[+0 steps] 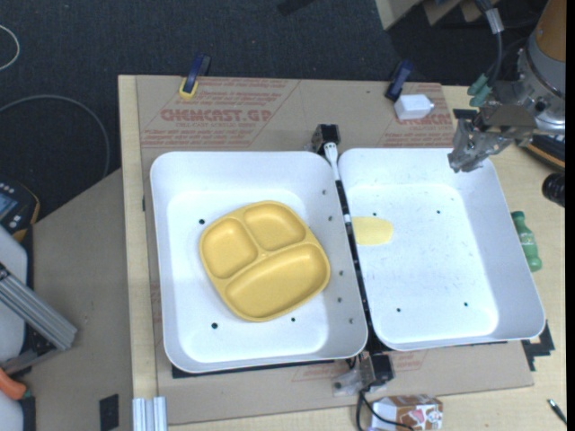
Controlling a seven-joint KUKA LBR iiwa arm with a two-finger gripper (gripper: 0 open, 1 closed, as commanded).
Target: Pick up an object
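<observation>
The pincer is hovering at the right bin's one o'clock corner — I cannot tell its state. A yellow divided plate is lying in the left bin; a small yellow piece is sitting at the right bin's nine o'clock.

The bench is topped with printed brown board. On it sit 2 white bins, left bin touching right bin.

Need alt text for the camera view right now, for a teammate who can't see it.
The gripper hangs over the right bin's far right corner, holding nothing visible. A small yellow object lies by that bin's left wall; a yellow divided plate sits in the left bin.
</observation>
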